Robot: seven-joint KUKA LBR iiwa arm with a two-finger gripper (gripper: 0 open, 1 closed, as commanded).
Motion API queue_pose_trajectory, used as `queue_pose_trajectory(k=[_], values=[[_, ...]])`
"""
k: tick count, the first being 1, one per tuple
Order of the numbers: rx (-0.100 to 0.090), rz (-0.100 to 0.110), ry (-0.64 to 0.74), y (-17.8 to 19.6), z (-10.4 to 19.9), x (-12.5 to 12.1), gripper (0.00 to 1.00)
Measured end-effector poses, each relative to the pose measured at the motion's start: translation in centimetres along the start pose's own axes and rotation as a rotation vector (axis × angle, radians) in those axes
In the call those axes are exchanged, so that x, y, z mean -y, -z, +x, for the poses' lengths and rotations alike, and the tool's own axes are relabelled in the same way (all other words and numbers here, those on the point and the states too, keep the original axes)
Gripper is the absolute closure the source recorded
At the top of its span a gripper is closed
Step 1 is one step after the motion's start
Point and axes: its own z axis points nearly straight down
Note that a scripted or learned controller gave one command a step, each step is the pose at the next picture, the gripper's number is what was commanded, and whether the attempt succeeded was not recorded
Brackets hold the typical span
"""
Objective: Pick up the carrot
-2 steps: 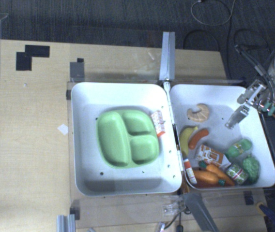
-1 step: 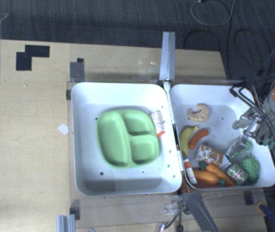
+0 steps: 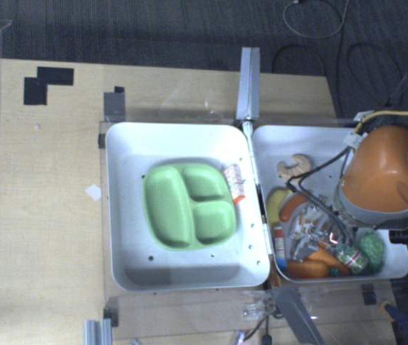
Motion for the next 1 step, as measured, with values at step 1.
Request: queue_pose_trajectory(k=[1], values=[[0.000, -0.001, 0.030, 0.59, -6.09, -4.35, 0.00]])
